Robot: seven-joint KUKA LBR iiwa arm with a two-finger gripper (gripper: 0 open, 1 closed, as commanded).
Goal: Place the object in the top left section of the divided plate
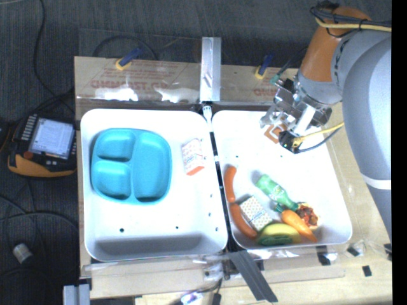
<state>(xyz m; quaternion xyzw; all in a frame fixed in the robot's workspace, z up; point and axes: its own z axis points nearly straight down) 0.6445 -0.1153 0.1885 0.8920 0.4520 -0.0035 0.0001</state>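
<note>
Two white bins (pixel 89 189) sit side by side across the middle of the frame. The left bin holds one blue divided plate (pixel 131 164) with three sections, and one small white and orange packet (pixel 193 156) beside it. The right bin (pixel 337 189) holds six things heaped at its lower part: one long sausage (pixel 231 199), one green bottle (pixel 275 191), one carrot (pixel 297 224), one checkered packet (pixel 254 212), one yellow-green fruit (pixel 278 234) and one dark red piece (pixel 309 213).
</note>
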